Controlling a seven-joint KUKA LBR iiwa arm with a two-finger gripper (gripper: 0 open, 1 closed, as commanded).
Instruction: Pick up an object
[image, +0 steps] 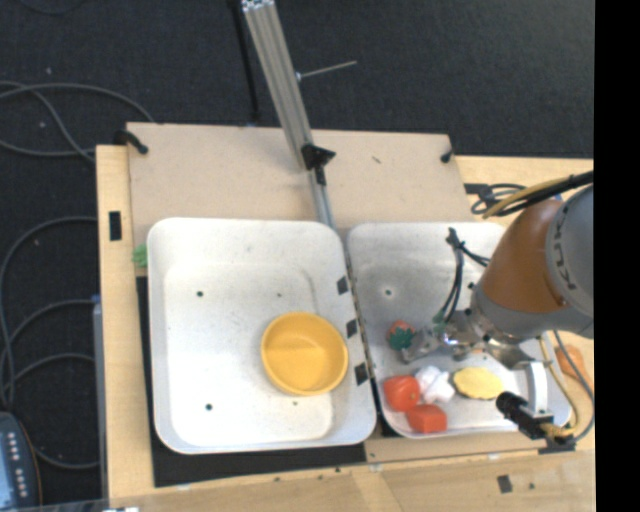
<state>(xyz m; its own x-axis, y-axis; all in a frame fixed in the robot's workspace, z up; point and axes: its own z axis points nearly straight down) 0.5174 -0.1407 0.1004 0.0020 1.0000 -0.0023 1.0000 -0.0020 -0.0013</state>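
Bench (240, 180): tan board, two shallow white bins side by side on it. A slanted aluminium rail (285, 85) runs from the top edge down to the seam between the bins.

Left bin (200, 270): holds one yellow bowl (303, 353), upright, toward its lower right corner, close to the divider.

Right bin (400, 265): all the small stuff sits in its lower part.

Arm (535, 265): comes in from the right, orange band over the right bin's right half, wrist bent down and left into the bin. Black cables loop off the wrist.

Tool (432, 338): low in the right bin, pointing left toward the green item. Can't tell whether it's spread or pressed together; the metal parts blur together.

Objects in right bin, big to small:
- yellow oval piece (478, 382), just below the wrist
- red object (402, 391), near the lower left corner
- second red object (428, 419), at the front rim
- white lump (432, 383), between the reds and the yellow oval, touching the reds
- small green and red item (402, 337), just left of the tool
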